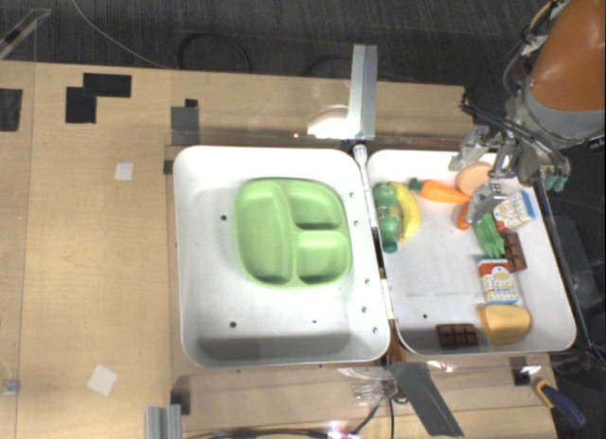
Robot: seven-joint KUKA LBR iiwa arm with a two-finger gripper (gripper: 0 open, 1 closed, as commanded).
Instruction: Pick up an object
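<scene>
Camera view: my arm (568, 59) comes in from the right and hangs over the far end of the right bin (426, 314). The gripper (492, 186) sits low among the toy food there; I can't tell whether it is open or closed, and I see nothing clearly held.

Candidates crowd beneath it: a peach-coloured egg (471, 180), an orange carrot (441, 192), a green vegetable (490, 236), a small white carton (516, 208). Further down lie a labelled bottle (499, 282), a cheese wedge (505, 323) and a chocolate bar (457, 335). A banana (408, 212) and a green bottle (386, 212) hug the divider.

The left bin (204, 333) holds a green sectioned tray (289, 231).

Risk, as I judge it: the cluster is tight, so a descent could pinch two items or nudge the egg rolling away. The bin's far wall is near enough to foul the approach.
</scene>
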